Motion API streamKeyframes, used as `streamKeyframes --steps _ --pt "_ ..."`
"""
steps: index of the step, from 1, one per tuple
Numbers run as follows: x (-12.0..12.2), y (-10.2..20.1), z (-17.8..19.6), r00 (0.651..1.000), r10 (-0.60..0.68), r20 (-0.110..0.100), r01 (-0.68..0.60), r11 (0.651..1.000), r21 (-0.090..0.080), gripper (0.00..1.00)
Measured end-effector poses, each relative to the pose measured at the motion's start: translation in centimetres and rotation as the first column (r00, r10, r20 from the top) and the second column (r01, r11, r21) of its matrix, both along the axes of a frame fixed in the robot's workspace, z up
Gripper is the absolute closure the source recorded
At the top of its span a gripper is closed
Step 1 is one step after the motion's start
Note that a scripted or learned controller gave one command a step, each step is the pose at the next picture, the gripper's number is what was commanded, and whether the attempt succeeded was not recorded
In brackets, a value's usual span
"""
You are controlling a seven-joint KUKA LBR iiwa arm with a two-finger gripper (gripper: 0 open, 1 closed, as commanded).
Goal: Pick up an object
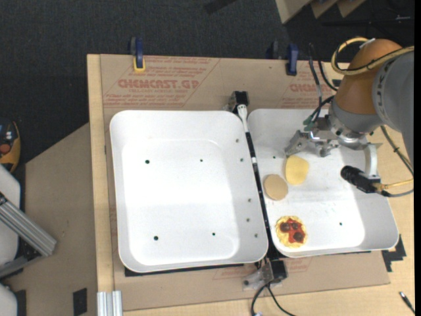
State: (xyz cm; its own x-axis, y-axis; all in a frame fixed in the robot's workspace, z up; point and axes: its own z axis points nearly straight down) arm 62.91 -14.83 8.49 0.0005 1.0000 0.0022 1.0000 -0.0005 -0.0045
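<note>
Brown board printed "CHEMCAST GP" lies under your two white bins.
From the overhead camera, the gripper [308, 143] hangs fingers spread and empty at 12 o'clock of the yellow piece [297, 170] in the right bin [368, 236]; it looks light, smooth, perhaps slippery, so pinch its narrow sides.

It was a robotics lab or test bench. A brown board [197, 78] printed "CHEMCAST" was held down by blue clamps [137, 53], with two white bins [177, 130] on it. Aluminium framing [26, 232] stood well left of the jaws, and cables [401, 188] ran just right of them.
</note>
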Motion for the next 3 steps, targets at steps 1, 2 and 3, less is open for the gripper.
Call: streamKeyframes --steps 1,2,3 --pt "3.9 1.7 0.0 1.000 0.004 0.009 -0.004 1.000 -0.004 0.00" --pt "2.9 -1.0 0.0 1.000 -0.002 0.004 0.002 1.000 -0.003 0.00" --pt "-2.3 1.8 0.0 1.000 0.000 -0.002 0.000 1.000 0.001 0.00"
